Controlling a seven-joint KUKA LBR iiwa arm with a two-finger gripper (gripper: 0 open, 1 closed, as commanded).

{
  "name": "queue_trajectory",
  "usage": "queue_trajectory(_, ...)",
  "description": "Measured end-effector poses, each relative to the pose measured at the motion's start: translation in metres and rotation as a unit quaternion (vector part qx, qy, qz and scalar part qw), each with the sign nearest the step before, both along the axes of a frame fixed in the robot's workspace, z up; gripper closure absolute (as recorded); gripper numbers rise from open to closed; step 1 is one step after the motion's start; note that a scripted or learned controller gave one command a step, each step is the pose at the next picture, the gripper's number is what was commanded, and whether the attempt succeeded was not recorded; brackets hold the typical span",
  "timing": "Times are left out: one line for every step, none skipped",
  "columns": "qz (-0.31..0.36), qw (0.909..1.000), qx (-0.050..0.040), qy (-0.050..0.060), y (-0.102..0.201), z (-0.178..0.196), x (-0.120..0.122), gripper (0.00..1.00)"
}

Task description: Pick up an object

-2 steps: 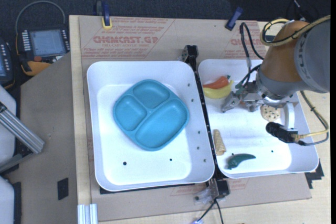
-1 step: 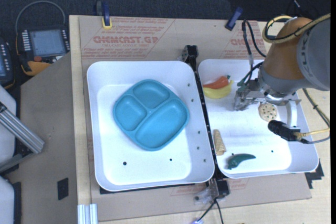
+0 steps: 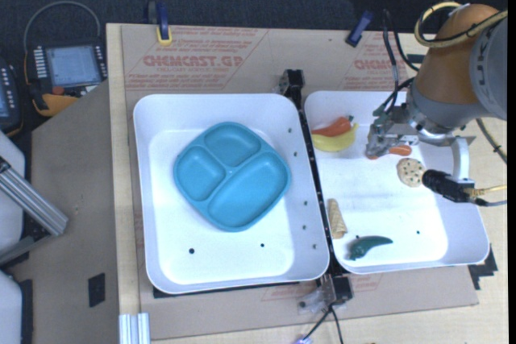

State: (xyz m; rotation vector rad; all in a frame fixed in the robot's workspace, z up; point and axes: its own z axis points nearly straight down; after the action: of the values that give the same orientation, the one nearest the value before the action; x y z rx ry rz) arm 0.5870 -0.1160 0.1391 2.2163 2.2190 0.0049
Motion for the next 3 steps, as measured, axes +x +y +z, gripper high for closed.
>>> queue_trajectory(0.001,1.0000,0.0001,-0.001,0.008,0.061,0.003,1.00)
queue_trajectory(0.000,1.0000,0.0005,0.002,0.008,0.061,0.003,1.00)
queue_trajectory(0.002,1.0000,0.0021,0.004,0.058,0.076,-0.011,1.00)
